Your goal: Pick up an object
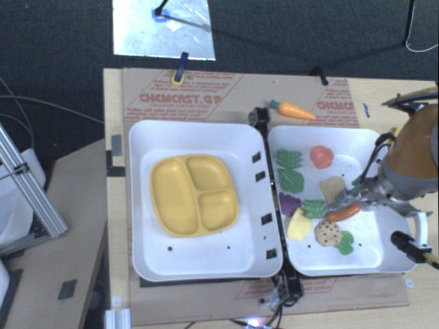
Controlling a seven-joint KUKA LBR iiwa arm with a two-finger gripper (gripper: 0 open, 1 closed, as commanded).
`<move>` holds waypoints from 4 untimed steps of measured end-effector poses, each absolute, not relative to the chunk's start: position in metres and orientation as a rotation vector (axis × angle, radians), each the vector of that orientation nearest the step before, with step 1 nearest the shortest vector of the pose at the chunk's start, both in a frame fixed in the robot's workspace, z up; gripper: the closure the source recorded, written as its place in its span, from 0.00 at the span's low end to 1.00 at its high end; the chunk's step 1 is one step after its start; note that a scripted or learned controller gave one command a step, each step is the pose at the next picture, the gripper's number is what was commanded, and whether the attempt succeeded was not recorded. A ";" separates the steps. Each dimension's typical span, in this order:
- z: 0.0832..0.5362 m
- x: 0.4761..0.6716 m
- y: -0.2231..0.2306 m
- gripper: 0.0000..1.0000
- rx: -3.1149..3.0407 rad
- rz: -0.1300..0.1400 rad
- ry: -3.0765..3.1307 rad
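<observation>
While your gripper (341, 203) sits low in right bin (367, 256), fingers' state unclear to you, sausage (343, 212) just below tip, cookie (328, 233), broccoli (345, 242), bread (332, 187) crowd close, carrot (293, 110) lies outside bins.

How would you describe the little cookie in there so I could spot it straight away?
Start at the right bin, the one crowded with toy food, beside the left bin that holds the yellow tray. Look near its front edge, between the pale yellow piece and a small green piece. The cookie is the round tan disc speckled with dark dots, the only spotted thing there.
</observation>
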State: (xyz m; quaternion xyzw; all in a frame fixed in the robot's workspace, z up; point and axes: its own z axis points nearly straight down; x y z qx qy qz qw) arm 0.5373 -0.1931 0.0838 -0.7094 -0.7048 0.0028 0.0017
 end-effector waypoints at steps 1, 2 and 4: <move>0.122 0.568 -0.201 0.00 -2.222 -0.004 -2.231; 0.085 0.659 -0.209 0.00 -2.156 0.061 -2.201; 0.085 0.592 -0.207 0.00 -2.225 -0.003 -2.218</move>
